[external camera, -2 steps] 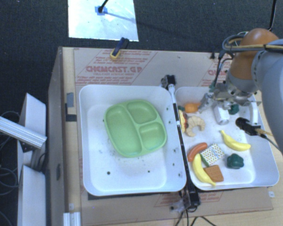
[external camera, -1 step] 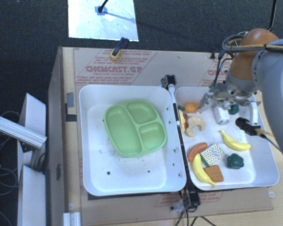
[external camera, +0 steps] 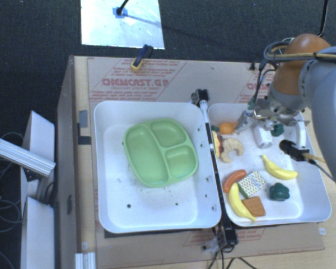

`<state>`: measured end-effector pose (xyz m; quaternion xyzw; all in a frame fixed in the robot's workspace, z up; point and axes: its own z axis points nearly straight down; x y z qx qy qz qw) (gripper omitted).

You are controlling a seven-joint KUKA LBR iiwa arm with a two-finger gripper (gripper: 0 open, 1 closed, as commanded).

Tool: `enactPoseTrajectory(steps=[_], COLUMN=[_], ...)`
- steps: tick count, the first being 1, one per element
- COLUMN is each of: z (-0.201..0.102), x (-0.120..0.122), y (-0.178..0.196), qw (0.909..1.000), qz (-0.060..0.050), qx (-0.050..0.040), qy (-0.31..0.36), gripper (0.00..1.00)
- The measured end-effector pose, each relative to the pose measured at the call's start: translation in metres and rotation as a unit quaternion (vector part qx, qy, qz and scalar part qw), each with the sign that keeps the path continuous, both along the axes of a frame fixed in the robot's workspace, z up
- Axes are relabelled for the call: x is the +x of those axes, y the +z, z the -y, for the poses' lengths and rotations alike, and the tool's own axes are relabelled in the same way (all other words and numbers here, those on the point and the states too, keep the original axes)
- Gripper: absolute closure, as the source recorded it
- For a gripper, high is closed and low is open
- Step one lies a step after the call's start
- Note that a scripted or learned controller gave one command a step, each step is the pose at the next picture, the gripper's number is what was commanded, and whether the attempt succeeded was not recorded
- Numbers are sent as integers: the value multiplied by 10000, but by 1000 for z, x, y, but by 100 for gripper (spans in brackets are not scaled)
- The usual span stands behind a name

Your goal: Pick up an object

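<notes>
Two bananas [external camera: 279, 169] [external camera: 236, 203], one green tray [external camera: 160, 152], two bins [external camera: 157, 220] [external camera: 316, 206].

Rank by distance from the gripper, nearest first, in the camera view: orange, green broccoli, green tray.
From the gripper:
1. Orange, just left of it, right bin's top.
2. Green broccoli, lower in the right bin.
3. Green tray, in the left bin.
</notes>
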<state>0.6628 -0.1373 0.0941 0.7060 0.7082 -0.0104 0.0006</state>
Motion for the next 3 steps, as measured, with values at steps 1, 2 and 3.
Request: enactPoseTrajectory(steps=[1, 2, 3], z=[-1, -4, -39], x=[0, 3, 13], y=[0, 1, 1], qw=[10000, 10000, 9998], qz=[2, 72, 182], qx=[-6, -6, 60], qy=[-5, -16, 27], gripper=[0, 0, 0])
